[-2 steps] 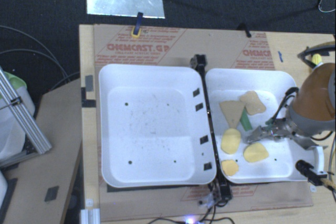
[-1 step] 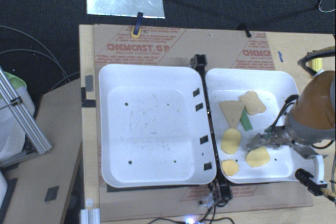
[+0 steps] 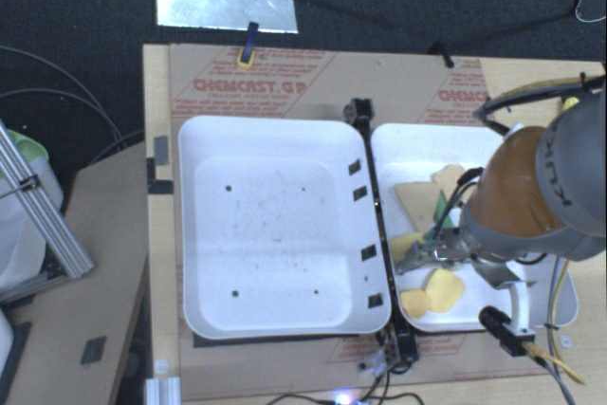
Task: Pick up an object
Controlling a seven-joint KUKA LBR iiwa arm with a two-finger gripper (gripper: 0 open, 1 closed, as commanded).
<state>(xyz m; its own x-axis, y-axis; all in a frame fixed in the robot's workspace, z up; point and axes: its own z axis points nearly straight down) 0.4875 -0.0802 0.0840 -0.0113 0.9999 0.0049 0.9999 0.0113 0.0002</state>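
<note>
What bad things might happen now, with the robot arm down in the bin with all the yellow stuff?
1. The yellow pieces lie packed close in the right bin, so the end effector may nudge them apart and grab none.
2. The end effector works near the divider between the bins, so it might bump that wall.
3. The arm covers much of the bin, so the camera may miss a slip.

Several objects (image 3: pixel 432 291) lie in the right bin (image 3: pixel 417 142), beside the left bin (image 3: pixel 275 223).

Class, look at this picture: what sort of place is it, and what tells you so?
Probably a robotics lab test bench: a grey arm with an orange band reaches over two white bins, cables trail across the dark floor, and clamps hold the board.
</note>
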